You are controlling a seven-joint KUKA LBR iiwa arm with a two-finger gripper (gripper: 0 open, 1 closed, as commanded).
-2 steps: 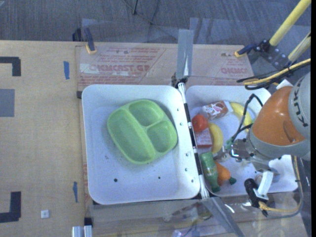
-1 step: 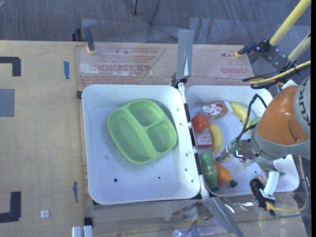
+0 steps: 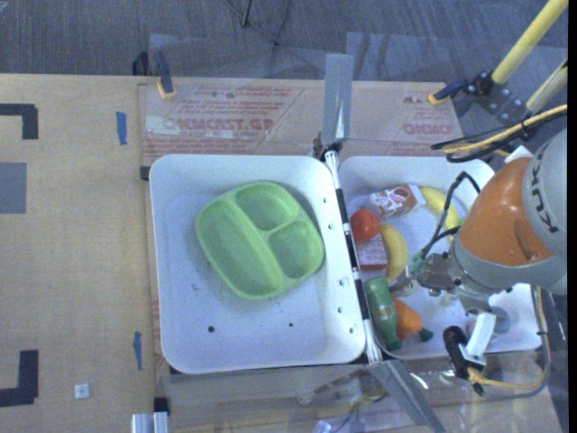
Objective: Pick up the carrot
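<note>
The carrot (image 3: 407,319) is a short orange piece with a green end, lying near the front of the right bin (image 3: 514,332). It rests against a green bottle (image 3: 381,303) on its left. My gripper (image 3: 422,278) hangs low over the right bin, just above and slightly right of the carrot, under the grey wrist and orange band (image 3: 505,216). The arm's body hides the bin floor behind it.
The right bin also holds a banana (image 3: 394,251), a red tomato (image 3: 365,224), a red packet (image 3: 394,201), a red box (image 3: 371,254) and a second yellow piece (image 3: 438,203). A green divided plate (image 3: 260,239) lies in the left bin (image 3: 180,332). A metal divider (image 3: 347,242) separates the bins.
</note>
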